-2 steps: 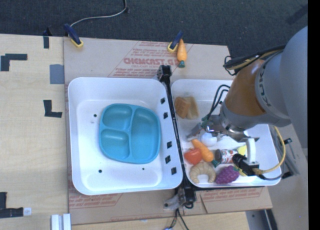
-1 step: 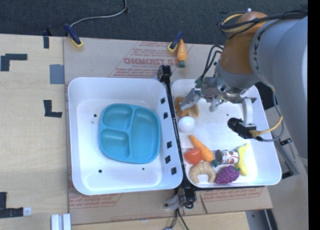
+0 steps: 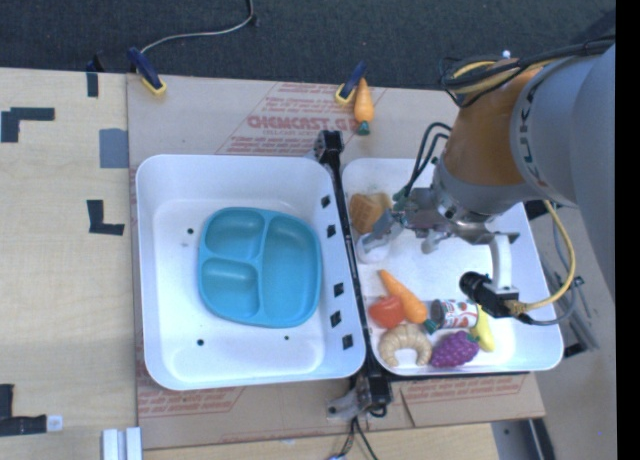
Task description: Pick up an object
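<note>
1. The grey arm (image 3: 520, 138) with its orange band reaches in from the right of the frame and hangs over the upper part of the right bin (image 3: 540, 348).
2. The gripper (image 3: 405, 233) sits at the centre right, its metal fingers (image 3: 375, 240) spread apart with nothing between them.
3. A brown bread roll (image 3: 366, 210) lies just beside the fingers, against the bin's left wall.
4. Below the gripper lies a toy carrot (image 3: 404, 295), tilted from upper left to lower right.
5. A red tomato (image 3: 386, 312) touches the carrot's lower side.
6. A croissant (image 3: 406, 344), purple grapes (image 3: 454, 350), a small bottle (image 3: 455, 314) and a banana (image 3: 485, 330) cluster along the bin's lower edge.
7. The left bin (image 3: 165, 248), at the centre of the frame, holds a blue divided plate (image 3: 260, 266).
8. A second carrot (image 3: 363, 105) rests on the cardboard above the bins.
</note>
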`<action>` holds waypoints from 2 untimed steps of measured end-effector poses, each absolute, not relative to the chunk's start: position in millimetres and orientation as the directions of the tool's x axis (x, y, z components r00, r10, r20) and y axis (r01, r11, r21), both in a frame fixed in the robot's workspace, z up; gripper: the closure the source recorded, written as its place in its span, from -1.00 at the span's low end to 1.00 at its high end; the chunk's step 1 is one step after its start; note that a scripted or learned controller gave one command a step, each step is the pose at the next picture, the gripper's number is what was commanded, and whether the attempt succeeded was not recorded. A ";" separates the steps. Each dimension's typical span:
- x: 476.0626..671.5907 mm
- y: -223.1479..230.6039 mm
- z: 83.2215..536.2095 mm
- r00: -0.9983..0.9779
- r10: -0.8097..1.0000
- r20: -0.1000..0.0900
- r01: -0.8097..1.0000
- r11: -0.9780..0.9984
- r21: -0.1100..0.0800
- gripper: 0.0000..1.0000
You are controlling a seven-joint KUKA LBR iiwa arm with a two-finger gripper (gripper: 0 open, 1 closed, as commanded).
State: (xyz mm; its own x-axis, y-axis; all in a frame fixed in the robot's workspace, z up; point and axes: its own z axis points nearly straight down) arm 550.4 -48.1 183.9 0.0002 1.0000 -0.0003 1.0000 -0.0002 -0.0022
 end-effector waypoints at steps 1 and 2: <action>493.8 -66.2 183.9 0.000 1.000 0.000 1.000 0.000 -0.002 -1.00; 573.9 -69.5 183.9 -0.001 1.000 -0.001 1.000 0.001 -0.001 -1.00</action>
